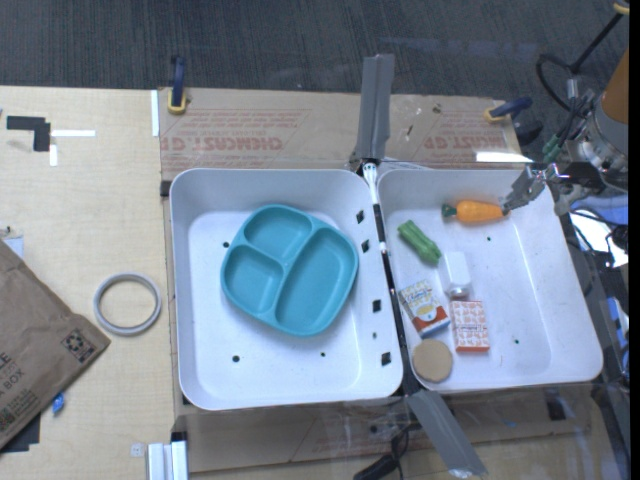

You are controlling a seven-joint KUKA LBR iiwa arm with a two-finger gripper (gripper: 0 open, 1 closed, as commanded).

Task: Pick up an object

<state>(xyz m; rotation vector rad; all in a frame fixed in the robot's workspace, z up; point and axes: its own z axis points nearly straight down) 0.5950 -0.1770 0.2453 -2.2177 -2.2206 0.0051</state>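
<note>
Carrot (477, 211) just left of hand (519, 194)

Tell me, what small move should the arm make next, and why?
Probably drop a little lower and left onto the toy carrot. The gripper hovers at the carrot's right end in the right bin, with nothing visibly held, so the carrot is its nearest pick.

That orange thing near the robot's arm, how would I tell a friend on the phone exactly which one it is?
Look at the right bin of the two white ones, then along its far edge. The toy carrot lies there on its side, just beyond the green pickle-like piece, with the gripper close by its right end. It is the only bright orange, tapered thing with a green tip; its neighbours are boxes, a bottle and a disc.
</note>
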